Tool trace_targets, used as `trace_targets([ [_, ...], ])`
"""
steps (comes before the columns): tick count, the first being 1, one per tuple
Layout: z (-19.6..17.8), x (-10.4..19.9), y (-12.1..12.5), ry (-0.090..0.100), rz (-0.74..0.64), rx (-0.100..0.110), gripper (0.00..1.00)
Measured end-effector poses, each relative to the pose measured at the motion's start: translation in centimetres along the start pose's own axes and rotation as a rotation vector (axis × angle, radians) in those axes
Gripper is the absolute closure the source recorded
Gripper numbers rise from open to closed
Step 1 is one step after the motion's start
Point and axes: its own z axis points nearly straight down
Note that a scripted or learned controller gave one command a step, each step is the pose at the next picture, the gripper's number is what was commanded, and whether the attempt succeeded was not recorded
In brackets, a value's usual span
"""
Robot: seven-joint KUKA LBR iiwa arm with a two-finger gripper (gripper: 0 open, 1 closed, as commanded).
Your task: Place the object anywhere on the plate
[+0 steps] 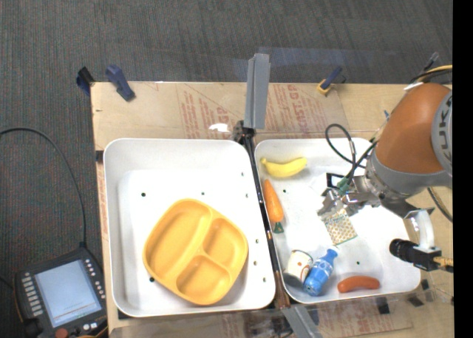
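The yellow divided plate lies in the left bin. In the right bin are a banana, a carrot, a blue bottle, a red sausage, a small white-and-brown item and a speckled square piece. My gripper is over the middle of the right bin, just above the speckled piece and touching or nearly touching its top edge. Whether it grips that piece is hidden from this angle.
A grey post stands behind the wall between the bins. Black cables loop near the wrist. A teach pendant lies at the lower left, off the bench. Clamps sit on the bench's far edge.
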Motion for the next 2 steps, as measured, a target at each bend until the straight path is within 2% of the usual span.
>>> trace_targets([
  [1,-1.2,8.6,-0.4,0.000,0.080,0.004,1.00],
  [2,-1.2,18.3,-3.7,-0.002,0.273,0.006,1.00],
])
